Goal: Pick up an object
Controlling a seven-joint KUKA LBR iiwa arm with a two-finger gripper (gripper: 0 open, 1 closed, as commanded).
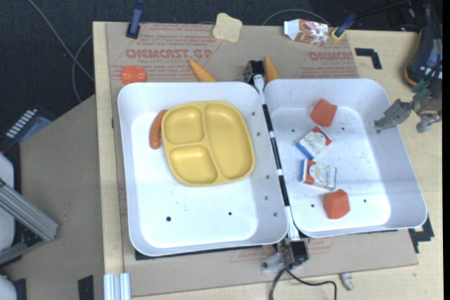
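Note:
The right bin holds two red blocks, one at the back and one at the front. Between them lie two small cartons, one blue and white and the other closer to the front. My gripper hovers over the right bin's right rim, to the right of the back red block. Its fingers are spread open with nothing between them.
The left bin carries a yellow divided plate with a sausage beside its left edge. Behind the bins on the cardboard lie a bread slice, a small carton, a carrot and a red disc.

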